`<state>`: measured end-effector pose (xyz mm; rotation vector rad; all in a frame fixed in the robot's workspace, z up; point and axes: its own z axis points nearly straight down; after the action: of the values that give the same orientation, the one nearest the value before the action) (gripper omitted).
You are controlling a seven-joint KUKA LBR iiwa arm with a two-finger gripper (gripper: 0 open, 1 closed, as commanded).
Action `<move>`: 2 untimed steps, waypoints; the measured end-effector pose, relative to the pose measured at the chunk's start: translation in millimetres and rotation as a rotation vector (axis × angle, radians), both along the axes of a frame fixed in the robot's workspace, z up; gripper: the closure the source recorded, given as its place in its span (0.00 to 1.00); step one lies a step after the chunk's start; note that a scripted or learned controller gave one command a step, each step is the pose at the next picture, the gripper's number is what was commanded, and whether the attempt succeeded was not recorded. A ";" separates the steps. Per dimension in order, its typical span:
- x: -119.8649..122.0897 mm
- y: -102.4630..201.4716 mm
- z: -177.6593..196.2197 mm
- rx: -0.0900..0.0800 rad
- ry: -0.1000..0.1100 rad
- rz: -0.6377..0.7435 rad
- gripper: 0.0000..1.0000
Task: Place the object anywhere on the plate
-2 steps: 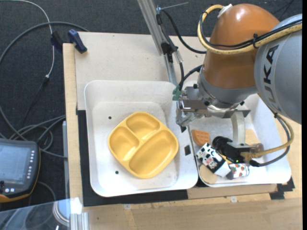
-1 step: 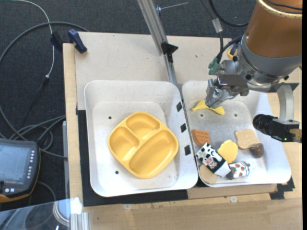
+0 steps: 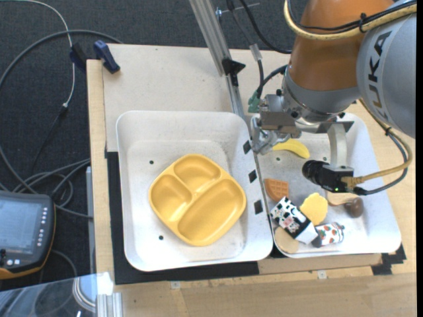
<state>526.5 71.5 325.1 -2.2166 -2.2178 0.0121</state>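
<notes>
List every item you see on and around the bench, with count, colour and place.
plate: one, yellow, three compartments, in the left bin
left bin: one, white, bench centre
right bin: one, white, beside the left bin
banana: one, yellow, far part of right bin
cow-patterned toy: one, black and white, near part of right bin
yellow round piece: one, right bin, beside the cow-patterned toy
orange piece: one, right bin by the shared wall
brown piece: one, right bin
clamp: one, blue, bench's far left corner
pendant: one, grey screen, floor at left
arm: one, grey and orange, over the right bin
gripper: one, above the bins' shared wall
</notes>
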 end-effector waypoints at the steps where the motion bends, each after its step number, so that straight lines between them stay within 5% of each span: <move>1: -32.4 48.6 -48.2 0.002 0.000 0.005 1.00; 2: -11.3 -11.3 63.4 0.002 -0.021 -0.005 1.00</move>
<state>515.2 60.1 388.5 -2.2312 -2.2222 -0.0125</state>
